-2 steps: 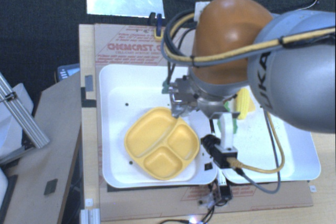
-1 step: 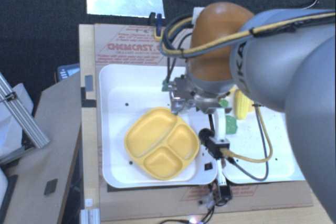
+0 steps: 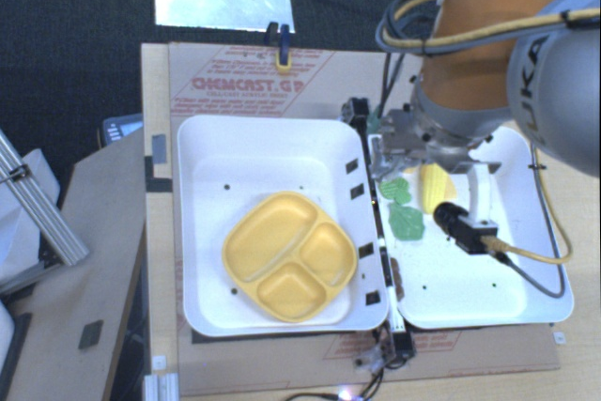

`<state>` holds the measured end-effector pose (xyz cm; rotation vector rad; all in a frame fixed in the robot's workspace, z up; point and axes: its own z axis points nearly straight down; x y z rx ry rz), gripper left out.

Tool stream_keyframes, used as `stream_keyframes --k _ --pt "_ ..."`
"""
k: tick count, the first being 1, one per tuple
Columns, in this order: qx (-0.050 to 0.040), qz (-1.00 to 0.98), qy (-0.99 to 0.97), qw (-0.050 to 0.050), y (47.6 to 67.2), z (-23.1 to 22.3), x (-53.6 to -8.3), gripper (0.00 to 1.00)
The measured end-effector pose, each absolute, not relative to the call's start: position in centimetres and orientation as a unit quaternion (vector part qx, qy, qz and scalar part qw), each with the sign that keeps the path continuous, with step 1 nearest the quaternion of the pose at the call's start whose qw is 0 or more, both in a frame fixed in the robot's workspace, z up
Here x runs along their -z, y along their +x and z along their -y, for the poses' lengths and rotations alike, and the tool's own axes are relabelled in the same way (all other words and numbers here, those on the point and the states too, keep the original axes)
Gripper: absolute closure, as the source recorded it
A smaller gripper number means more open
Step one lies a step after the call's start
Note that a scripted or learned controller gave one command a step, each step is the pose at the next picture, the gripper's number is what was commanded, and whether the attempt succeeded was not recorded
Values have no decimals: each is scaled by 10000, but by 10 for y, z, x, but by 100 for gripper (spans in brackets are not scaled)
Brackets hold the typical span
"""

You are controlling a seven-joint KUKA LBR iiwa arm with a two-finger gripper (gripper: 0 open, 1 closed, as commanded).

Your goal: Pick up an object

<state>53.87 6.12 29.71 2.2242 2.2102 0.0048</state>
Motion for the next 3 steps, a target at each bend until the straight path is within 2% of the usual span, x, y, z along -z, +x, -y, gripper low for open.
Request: stream_keyframes --k 1,2,3 --pt "-26 -7117 7025 4 603 -172 -243 100" --pt "6 -7049 7093 5 556 -78 -266 100" --pt "3 -7093 7049 -9 531 -118 -236 100"
